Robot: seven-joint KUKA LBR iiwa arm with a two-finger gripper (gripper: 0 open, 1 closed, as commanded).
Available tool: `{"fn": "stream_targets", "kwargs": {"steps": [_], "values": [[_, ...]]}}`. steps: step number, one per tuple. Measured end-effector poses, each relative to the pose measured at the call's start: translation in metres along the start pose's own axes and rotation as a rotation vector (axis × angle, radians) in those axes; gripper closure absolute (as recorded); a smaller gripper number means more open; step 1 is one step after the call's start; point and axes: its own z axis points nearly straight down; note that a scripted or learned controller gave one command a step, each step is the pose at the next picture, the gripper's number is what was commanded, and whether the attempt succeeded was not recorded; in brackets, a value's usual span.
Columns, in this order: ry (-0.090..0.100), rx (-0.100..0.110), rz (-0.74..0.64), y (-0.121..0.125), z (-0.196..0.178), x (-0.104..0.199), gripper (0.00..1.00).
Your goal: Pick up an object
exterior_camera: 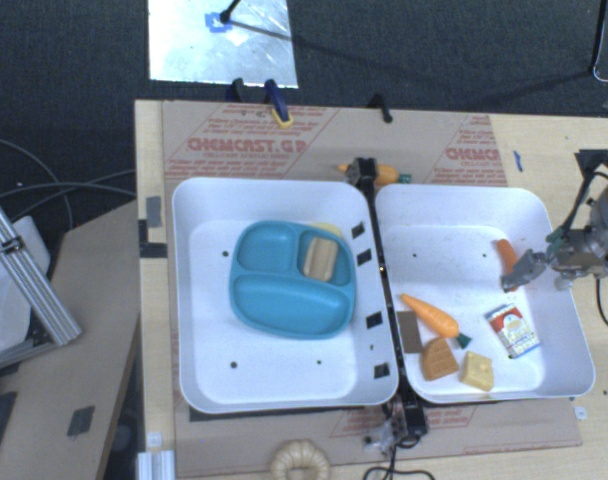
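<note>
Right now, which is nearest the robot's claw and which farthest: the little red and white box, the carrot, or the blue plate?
From the gripper:
1. Red and white box, just below it, right bin.
2. Carrot, mid right bin.
3. Blue plate, left bin.
</note>
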Motion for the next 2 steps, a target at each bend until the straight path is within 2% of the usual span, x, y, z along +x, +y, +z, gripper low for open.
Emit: {"fn": "stream_targets", "kwargs": {"steps": [1, 2], "values": [[-0.003, -0.012, -0.004, 0.003, -0.007, 0.001, 0.0], [-0.002, -0.009, -0.002, 0.009, 0.037, -0.001, 0.0]]}}
